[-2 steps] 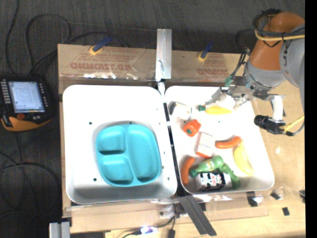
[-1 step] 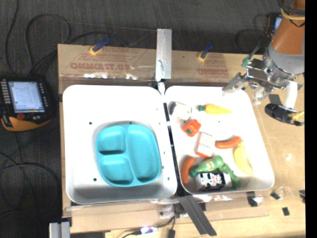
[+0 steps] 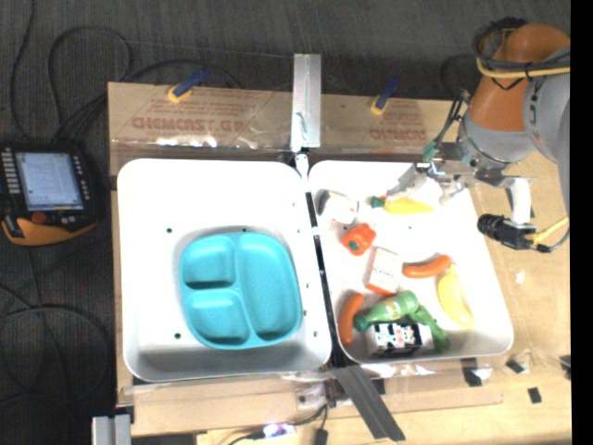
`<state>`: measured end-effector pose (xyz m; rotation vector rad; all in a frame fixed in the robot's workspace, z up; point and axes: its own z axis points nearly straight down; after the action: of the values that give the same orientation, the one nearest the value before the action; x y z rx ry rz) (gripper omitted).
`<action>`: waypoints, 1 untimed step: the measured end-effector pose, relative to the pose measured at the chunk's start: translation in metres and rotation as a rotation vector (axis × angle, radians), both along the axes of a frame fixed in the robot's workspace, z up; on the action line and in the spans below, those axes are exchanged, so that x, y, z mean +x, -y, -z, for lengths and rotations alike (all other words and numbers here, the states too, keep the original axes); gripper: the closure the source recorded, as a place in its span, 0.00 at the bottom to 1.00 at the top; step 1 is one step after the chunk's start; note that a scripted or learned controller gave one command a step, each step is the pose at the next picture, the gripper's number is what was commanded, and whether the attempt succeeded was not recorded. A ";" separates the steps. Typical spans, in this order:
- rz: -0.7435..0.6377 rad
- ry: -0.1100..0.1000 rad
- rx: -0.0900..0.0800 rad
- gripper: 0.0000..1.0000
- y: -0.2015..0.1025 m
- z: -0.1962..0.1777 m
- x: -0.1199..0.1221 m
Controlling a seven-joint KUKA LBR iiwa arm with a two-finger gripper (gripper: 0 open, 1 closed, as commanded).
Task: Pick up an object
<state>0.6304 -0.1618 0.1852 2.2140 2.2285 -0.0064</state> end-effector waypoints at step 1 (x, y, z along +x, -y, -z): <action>-0.231 0.023 -0.011 0.00 -0.009 0.073 0.026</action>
<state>0.6563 -0.1531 0.1118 1.9272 2.4495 0.0069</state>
